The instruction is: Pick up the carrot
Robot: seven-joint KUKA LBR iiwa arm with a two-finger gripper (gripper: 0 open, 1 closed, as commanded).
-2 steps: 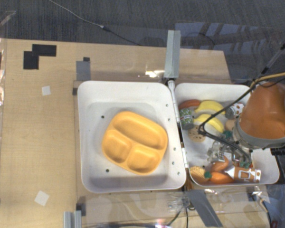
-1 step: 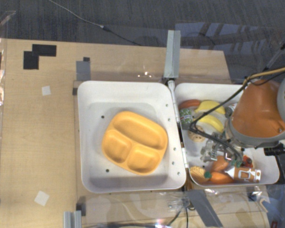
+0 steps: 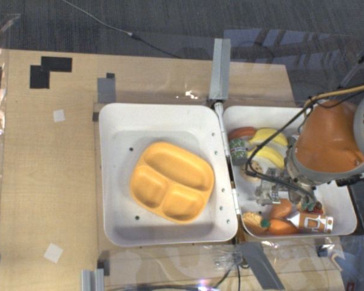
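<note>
The carrot [image 3: 281, 227], orange with a green top at its left end, lies along the front wall of the right bin [image 3: 346, 223]. My gripper [image 3: 270, 193] hangs low in that bin, just behind and slightly left of the carrot, under the orange wrist band [image 3: 327, 141]. A second orange piece [image 3: 283, 210] sits between the gripper and the carrot. The view does not show anything held.
The right bin also holds two bananas [image 3: 269, 148], a red item [image 3: 241, 132], a small can [image 3: 238, 150], a ketchup bottle [image 3: 313, 224] and a yellow piece [image 3: 251, 219]. A yellow divided plate [image 3: 171, 182] lies in the left bin [image 3: 115, 162]. Cables [image 3: 273, 141] loop over the bananas.
</note>
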